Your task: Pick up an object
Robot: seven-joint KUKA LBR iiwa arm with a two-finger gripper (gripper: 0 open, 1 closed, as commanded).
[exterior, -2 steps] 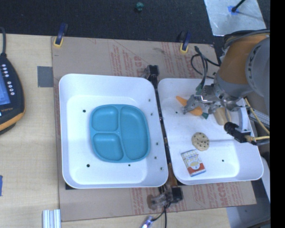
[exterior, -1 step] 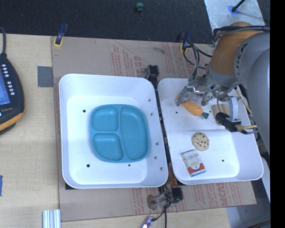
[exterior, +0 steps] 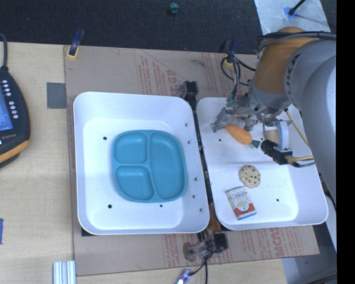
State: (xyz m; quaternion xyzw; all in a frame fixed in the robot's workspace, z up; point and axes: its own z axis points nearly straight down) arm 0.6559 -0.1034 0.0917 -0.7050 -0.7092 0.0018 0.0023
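Note:
An orange carrot-shaped object lies in the far part of the right bin. My gripper hangs just over the carrot's far end. It looks open, with one finger spread out to the left. The carrot rests on the bin floor, not held. Nearer the front lie a round speckled cookie and a small red and white carton.
The left bin holds a blue divided plate. A handheld control pendant lies on the bench at far left. The arm's grey body covers the right bin's right side.

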